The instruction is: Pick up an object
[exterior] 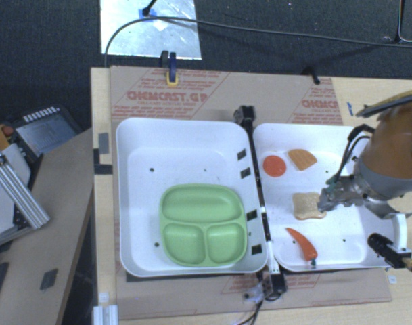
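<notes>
**Grey arm low over the right bin, gripper at the bread slice**

Grey and orange, the arm (388, 158) comes in from the right and bends down into the right bin (341, 137). Its gripper (329, 200) sits low, at the right edge of a pale tan slice of toy bread (305, 206). The dark fingers meet that edge, but the wrist hides their tips, so whether they are spread or pinching the slice I cannot tell. A black bracket with a white part (392, 244) juts from the arm over the bin's near right corner.

Nearest in that bin lies a red chilli pepper (302, 243), slanted, well apart from the gripper. The bread slice lies just beyond it, mid-bin, towards the left wall. Farther back sit a round red tomato slice (274, 166) and, just to its right, an orange-brown wedge-shaped piece (302, 158); the two are near each other but apart, and both stand clear of the gripper.

The left bin (145, 141) holds a light green divided plate (203, 223) with three compartments, lying towards its near right corner.

Both white bins rest on a sheet of brown cardboard printed in red (212, 90), laid on a pale bench. A yellow and black clamp (170, 68) grips the cardboard's far edge. Beyond it a shiny silver panel (151, 15) lies on dark carpet (293, 12), with black cables running across. At the left stands a wooden table (43, 208) with a metal rail and a dark device.
</notes>
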{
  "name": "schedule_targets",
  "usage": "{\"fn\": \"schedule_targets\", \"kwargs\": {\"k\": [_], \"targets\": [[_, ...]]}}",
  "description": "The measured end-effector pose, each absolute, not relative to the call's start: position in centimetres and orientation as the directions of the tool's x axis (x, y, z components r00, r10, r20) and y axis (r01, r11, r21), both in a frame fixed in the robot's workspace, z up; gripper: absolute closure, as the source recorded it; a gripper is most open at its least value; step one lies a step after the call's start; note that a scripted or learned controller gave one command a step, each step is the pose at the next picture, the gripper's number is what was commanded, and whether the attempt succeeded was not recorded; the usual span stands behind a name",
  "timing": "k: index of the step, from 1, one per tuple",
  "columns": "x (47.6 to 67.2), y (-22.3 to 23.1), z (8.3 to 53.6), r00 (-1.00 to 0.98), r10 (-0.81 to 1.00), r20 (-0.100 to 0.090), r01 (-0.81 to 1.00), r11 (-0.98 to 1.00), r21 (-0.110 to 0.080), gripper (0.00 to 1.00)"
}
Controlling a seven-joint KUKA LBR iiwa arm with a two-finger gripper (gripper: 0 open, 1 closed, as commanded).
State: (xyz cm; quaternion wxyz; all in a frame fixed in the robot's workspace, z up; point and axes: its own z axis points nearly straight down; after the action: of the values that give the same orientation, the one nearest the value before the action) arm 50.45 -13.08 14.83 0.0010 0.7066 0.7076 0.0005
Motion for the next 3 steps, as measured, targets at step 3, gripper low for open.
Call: {"fn": "schedule_targets", "kwargs": {"k": [3], "targets": [[51.5, -6.9, 23.9, -0.010, 1.000, 0.002, 1.000, 0.010, 0.002, 1.00]]}}
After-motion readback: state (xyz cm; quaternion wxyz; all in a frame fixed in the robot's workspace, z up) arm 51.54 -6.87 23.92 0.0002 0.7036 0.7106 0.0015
